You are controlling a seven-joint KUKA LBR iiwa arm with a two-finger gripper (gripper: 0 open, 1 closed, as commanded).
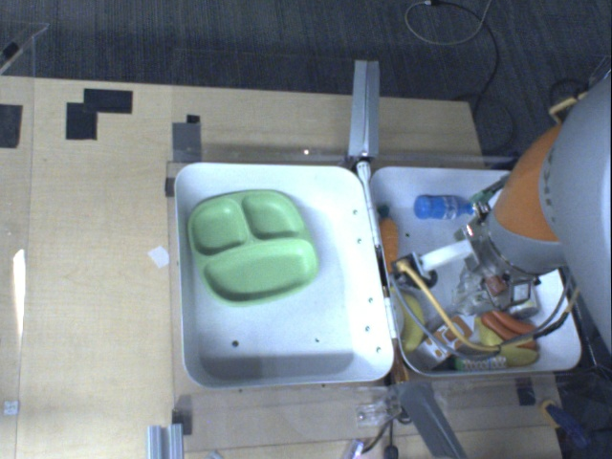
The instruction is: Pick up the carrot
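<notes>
From the camera above the bench, the left bin [196,352] held a green divided plate [253,245] lying flat toward its far left part. The right bin [569,357] was crowded. The carrot [389,242] lay along that bin's left wall, just beside the divider between the bins, its length running near to far. A blue bottle [441,206] sat toward the far side, and yellow banana-like pieces [413,318] and a red-orange item [505,324] lay toward the near side.

The arm [564,189] reached in from the right, and its gripper [478,290] hung low over the middle of the right bin, among the clutter and apart from the carrot. Whether the gripper was spread or pressed together could not be told; wrist and cables blurred it, and nothing could be made out in its grasp.

By the look of it, the approach step was in hand and the carrot was not yet taken. The next move would call for shifting left to the bin wall and lining up across the carrot's narrow width, with the wall leaving little room.
</notes>
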